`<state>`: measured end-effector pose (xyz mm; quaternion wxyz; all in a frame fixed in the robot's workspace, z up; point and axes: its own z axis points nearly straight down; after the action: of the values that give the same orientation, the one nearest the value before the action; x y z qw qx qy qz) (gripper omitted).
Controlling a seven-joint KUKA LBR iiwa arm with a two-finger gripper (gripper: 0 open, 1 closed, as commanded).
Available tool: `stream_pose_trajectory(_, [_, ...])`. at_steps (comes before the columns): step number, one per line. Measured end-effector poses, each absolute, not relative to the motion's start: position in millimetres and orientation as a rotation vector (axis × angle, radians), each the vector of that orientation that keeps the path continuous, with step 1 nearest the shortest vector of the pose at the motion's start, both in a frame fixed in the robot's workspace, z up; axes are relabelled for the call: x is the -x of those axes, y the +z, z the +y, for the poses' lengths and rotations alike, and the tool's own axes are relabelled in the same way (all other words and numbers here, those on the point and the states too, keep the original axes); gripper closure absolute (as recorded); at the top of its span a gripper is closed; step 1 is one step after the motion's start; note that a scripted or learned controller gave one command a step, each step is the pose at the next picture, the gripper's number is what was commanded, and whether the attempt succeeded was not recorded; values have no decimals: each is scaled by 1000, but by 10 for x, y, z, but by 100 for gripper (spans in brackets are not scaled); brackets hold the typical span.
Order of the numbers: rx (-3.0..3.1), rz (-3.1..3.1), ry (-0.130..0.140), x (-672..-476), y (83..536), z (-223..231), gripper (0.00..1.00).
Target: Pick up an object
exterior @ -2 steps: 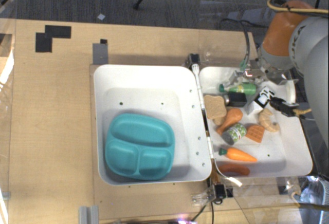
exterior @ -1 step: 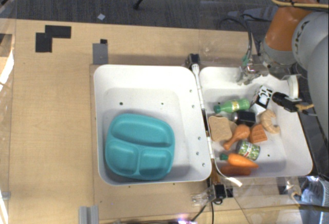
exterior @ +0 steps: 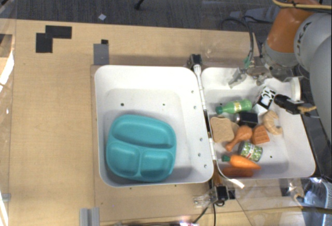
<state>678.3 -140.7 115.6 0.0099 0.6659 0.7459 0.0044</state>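
From the camera view, the wooden desk (exterior: 52, 131) carries two shallow white bins side by side. The left bin (exterior: 140, 77) holds a teal divided tray (exterior: 141, 147) lying flat in its near half. The right bin (exterior: 298, 155) holds a cluster of small things toward its near left part: a green bottle (exterior: 234, 107) lying on its side, a slice of bread (exterior: 223, 129) just below it, a drumstick (exterior: 238, 137) touching the bread, a small green jar (exterior: 251, 152) beside the drumstick, and an orange carrot (exterior: 241, 163) lying nearest the front wall. A pale shell-shaped piece (exterior: 272, 122) lies to the right of these, near a black-and-white tagged block (exterior: 266, 97).

The arm (exterior: 295, 28), grey with an orange band, reaches in from the right over the far end of the right bin. Its end effector (exterior: 239, 77) hangs above the bin's far left corner, apart from the cluster, with nothing seen between its fingers; whether they stand wide or narrow cannot be told.
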Motion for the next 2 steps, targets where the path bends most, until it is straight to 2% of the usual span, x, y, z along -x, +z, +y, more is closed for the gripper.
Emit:
stream_pose_trajectory(1, [-2014,2387,15,-6374,1023,-1486,0])
stream_pose_trajectory(2, [-1768,2585,65,-6414,1030,-1843,0])
